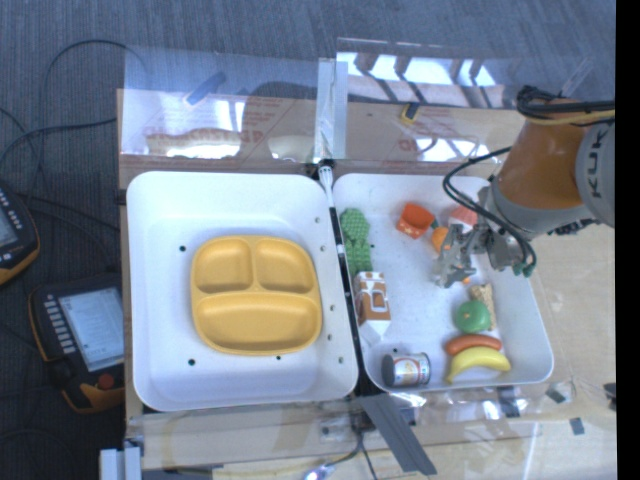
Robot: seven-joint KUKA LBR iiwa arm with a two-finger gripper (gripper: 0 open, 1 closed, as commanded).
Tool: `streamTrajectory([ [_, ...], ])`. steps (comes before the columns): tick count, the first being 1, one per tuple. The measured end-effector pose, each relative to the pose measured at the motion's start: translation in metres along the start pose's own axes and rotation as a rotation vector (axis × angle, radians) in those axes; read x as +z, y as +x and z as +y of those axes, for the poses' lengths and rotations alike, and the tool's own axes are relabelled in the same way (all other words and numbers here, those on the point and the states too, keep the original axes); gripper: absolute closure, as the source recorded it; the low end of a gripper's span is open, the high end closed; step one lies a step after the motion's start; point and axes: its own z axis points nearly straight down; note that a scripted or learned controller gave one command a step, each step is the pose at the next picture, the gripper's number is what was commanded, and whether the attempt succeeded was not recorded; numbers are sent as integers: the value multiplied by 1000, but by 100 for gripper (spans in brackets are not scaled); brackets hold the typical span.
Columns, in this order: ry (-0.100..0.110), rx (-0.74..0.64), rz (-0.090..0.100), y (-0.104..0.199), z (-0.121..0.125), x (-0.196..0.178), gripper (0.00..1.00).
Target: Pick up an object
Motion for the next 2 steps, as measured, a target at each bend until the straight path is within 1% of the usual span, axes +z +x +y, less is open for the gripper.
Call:
streamTrajectory([
  [1, 0, 0, 0, 0, 0, 0, 0],
  [2, -4, 33, 4, 10, 12, 11, 0],
])
